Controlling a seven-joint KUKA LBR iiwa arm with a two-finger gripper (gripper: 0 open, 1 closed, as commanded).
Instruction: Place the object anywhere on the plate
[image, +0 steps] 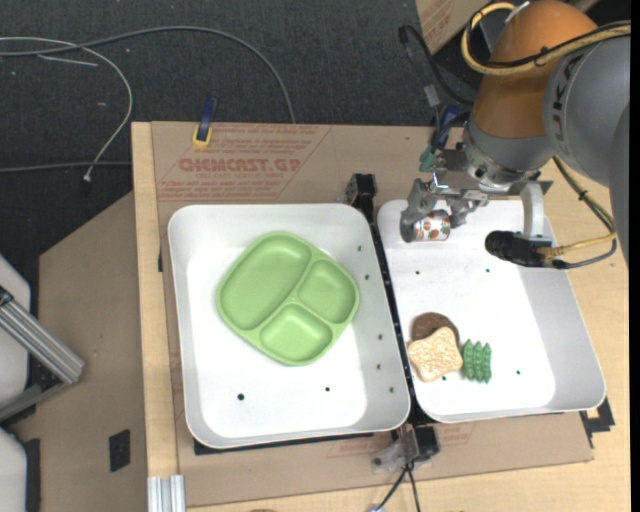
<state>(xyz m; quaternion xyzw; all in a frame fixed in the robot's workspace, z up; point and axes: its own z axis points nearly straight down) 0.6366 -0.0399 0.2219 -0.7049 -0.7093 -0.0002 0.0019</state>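
A light green plate (262, 285) with three compartments lies in the left bin (200, 330), turned at an angle. My gripper (431, 222) hangs over the far left corner of the right bin (525, 320), to the right of the plate. Between its fingers I see a small white object with red and green spots (433, 229), and the fingers are shut on it. The divider between the two bins lies between the gripper and the plate.
Near the right bin's front left lie a slice of toast (435, 356), a brown round piece (431, 326) behind it, and a green leafy toy (477, 361). A black plug with a yellow cable (515, 247) juts over the right bin from the arm.
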